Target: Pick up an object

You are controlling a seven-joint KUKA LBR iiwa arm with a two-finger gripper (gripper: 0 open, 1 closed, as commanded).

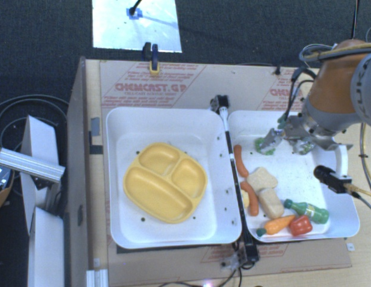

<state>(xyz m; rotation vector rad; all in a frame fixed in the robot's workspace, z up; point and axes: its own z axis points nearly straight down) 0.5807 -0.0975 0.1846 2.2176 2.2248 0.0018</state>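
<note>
Crowding the right bin [347, 220]: sausages [240, 160], bread [261, 177], carrot [280, 224], bottle [307, 209].

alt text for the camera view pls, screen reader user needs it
A grey and orange robot arm reaches from the right, its gripper low over a green item in the right bin, which also holds toy foods including a carrot and a green bottle. The left bin holds a yellow divided plate.

Two white bins [113, 178], one yellow divided plate [166, 182], two sausages [240, 161], two bread pieces [261, 177], one carrot [280, 224], one green bottle [307, 210], one red pepper [300, 225], one green item [264, 146]
</note>
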